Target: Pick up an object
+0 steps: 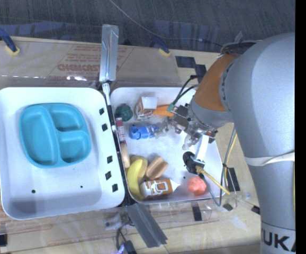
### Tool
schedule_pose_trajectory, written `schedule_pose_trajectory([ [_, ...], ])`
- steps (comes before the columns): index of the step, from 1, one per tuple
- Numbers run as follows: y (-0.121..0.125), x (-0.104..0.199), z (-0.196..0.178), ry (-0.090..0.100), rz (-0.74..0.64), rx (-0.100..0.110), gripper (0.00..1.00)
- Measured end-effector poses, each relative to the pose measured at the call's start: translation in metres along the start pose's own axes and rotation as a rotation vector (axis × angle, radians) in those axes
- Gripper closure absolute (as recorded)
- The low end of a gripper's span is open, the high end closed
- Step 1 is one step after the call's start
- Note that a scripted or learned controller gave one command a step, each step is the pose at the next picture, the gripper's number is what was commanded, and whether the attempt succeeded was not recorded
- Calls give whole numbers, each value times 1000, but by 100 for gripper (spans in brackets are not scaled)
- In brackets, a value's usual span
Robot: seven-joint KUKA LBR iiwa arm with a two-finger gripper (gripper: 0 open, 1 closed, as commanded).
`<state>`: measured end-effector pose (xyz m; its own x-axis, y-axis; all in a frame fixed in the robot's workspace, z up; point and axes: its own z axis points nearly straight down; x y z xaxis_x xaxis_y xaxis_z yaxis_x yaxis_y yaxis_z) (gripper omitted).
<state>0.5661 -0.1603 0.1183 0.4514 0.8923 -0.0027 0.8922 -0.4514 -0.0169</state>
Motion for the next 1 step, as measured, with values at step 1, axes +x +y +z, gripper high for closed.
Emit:
schedule_pose_trajectory([
  [1,-9,7,-8,0,-363,-9,0],
])
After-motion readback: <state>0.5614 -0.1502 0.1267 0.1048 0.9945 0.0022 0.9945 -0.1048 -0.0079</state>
